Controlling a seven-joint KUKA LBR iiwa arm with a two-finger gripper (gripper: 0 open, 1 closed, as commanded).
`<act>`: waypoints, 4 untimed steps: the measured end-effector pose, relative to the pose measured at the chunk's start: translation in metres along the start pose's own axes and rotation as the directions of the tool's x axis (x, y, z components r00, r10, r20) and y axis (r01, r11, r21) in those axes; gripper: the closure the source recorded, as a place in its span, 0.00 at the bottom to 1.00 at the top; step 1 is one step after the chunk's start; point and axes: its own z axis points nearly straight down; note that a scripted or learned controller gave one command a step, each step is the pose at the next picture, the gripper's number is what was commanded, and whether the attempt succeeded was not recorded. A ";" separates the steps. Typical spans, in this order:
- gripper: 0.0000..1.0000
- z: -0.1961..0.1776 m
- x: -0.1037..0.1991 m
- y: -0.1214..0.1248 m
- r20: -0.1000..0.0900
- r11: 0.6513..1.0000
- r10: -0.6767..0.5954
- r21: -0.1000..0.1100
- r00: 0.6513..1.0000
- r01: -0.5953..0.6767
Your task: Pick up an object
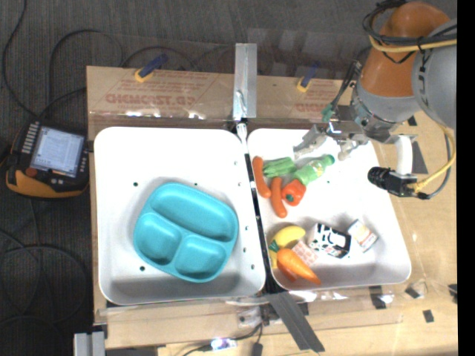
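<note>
Two white bins [111, 221] on cardboard [171, 91] with unreadable red print, dark carpet [89, 13], gripper [329, 141] at 1 o'clock, fingers wide, holding nothing.

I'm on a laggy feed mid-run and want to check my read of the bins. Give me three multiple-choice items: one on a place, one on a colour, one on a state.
1. Where does the divided tray lie?
A. left bin
B. right bin
C. on the floor

2. What colour is that tray?
A. red
B. teal blue
C. yellow

3. Where is the end effector right now?
A. over the left bin
B. over the far part of the right bin, by the green bottle
C. down among the items at the near edge

Answers:
1 A, it sits on the left bin floor.
2 B, it is plainly teal.
3 B, it hangs just above the green bottle.
</note>
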 end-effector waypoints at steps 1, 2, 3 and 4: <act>0.00 0.118 -0.007 0.028 0.008 0.999 -0.045 -0.031 0.999 0.045; 0.00 0.125 -0.043 0.048 0.026 0.939 -0.341 -0.050 0.940 0.342; 1.00 0.114 -0.044 0.049 0.032 0.939 -0.340 -0.054 0.940 0.341; 1.00 -0.024 -0.045 0.010 0.003 0.786 -0.618 -0.001 0.786 0.618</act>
